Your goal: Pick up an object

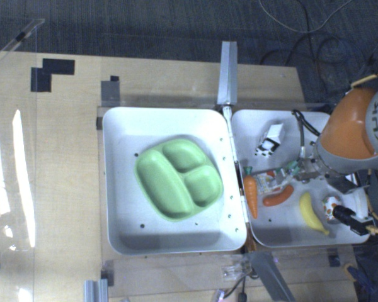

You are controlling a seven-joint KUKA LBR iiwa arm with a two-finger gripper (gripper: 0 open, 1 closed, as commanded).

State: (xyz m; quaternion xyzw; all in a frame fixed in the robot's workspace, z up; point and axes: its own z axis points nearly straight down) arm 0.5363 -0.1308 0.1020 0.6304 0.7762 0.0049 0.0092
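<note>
A: Nearest the cam, bottom edge, there's a metal bracket [239, 272] under the seam btw the two bins. Just above it the left bin [123, 231] w/ the green divided plate [178, 178] sitting in the middle

B: And the pickable stuff?

A: All in the right bin [264, 234]. Orange carrot [251, 195] along its left wall, red sausage-ish piece [278, 197] just beside it, banana [313, 213] lower right, a small black-and-white box [270, 139] up top, and a small white-and-brown item [331, 206] near the banana, too small to name

B: Gripper?

A: Gripper [290, 170] sits low over the clutter around the red piece, reaching in from the right. Can't tell if it's apart or together, it's lost in cables and small bits. Nothing visibly btw them, so I wouldn't call anything held

B: Risks?

A: Imo crowding. Carrot and red piece are nearly touching, so a close could catch both or pinch neither. Round shapes may roll or squirt out. Carrot's tight to the wall, so a tip could hit the bin side. Also the cable looping by the wrist could snag
</note>
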